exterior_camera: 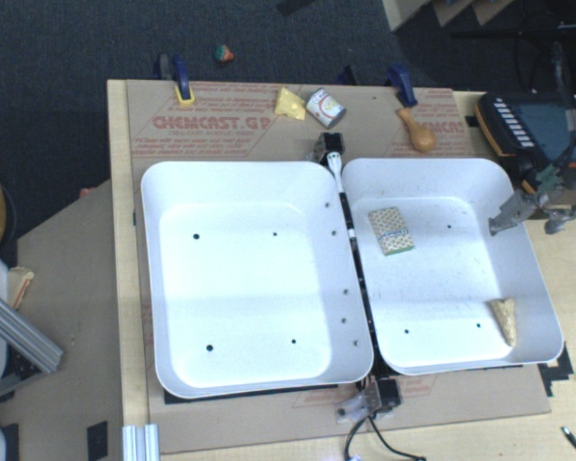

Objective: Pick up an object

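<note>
Reaching is the step in hand, I judge: the grey two-finger gripper (518,214) sits at the right white bin (518,349)'s rim, whether wide or narrow I cannot tell. Nearest target is the small patterned rectangular pad (391,230), lying flat at mid-bin; descend squarely over it (the tan wedge-shaped piece (504,320) hugs a corner wall). Cardboard-topped bench (250,118) sits over dark carpet (67,27).

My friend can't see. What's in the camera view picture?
Two white bins sit side by side on a bench. The right bin holds a patterned block near its middle and a tan wedge at its right side, while the gripper hangs at that bin's right edge. The left bin is beside it.
</note>
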`<control>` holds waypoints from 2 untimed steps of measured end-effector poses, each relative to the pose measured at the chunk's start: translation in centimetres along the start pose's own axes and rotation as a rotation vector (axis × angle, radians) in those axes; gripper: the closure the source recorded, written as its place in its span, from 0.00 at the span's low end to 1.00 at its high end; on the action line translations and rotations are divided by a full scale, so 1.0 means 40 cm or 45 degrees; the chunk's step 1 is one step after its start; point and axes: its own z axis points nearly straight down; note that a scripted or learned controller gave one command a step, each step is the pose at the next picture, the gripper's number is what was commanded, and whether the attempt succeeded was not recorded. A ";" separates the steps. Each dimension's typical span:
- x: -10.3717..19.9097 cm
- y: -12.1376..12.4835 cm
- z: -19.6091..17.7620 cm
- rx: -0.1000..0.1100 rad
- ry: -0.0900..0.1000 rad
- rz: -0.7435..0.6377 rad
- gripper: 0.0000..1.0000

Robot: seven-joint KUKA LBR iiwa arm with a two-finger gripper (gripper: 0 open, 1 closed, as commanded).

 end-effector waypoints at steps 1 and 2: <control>0.000 0.001 -0.027 -0.004 -0.002 -0.001 1.00; -0.043 0.016 -0.516 -0.027 -0.013 -0.002 1.00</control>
